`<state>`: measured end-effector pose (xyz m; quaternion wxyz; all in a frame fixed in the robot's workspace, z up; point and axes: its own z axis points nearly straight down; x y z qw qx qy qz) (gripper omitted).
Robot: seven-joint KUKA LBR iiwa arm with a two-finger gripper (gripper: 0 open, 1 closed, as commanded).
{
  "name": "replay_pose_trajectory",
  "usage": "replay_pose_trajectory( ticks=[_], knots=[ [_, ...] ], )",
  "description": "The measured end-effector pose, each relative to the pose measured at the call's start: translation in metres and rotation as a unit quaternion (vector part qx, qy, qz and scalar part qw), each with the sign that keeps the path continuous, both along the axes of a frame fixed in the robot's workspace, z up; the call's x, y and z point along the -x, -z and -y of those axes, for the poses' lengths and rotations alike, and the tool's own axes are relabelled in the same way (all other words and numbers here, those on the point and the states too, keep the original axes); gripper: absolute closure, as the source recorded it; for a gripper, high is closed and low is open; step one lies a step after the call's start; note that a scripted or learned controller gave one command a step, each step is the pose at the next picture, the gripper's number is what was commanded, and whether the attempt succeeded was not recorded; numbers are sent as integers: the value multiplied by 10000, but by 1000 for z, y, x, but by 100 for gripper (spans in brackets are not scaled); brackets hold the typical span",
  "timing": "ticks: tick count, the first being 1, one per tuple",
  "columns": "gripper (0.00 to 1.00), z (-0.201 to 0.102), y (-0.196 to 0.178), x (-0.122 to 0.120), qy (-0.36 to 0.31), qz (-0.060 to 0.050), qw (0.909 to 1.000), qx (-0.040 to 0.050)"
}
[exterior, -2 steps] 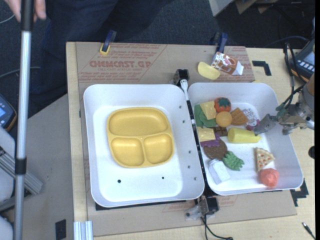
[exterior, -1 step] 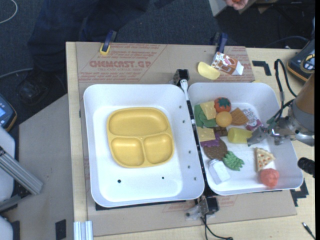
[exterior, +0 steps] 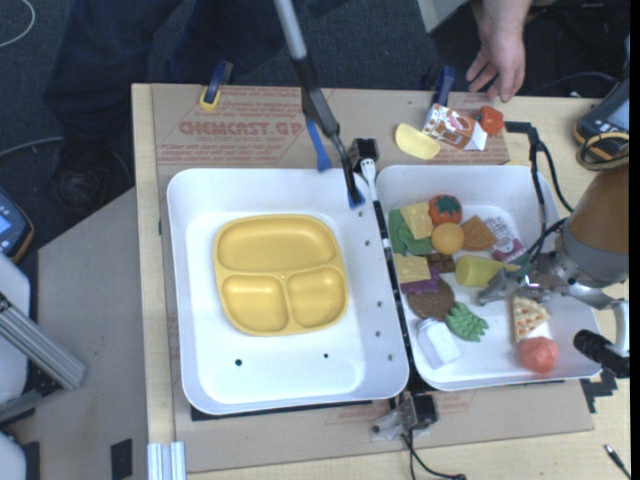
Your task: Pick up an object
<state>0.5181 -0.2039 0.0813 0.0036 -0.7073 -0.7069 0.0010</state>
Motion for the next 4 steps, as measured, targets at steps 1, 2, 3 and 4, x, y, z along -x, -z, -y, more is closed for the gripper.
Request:
replay_pose_trajectory(
  ticks=[1,2,3,4],
  knots=[
    [100,1,-14,-2,-1,37,10000,19],
    [100,7,-66,-12,-8,64,10000,37],
    [100,16,-125,-8,-4,73,10000,41],
    [100,16,-145,-9,-7,62,10000,35]
  ],
)
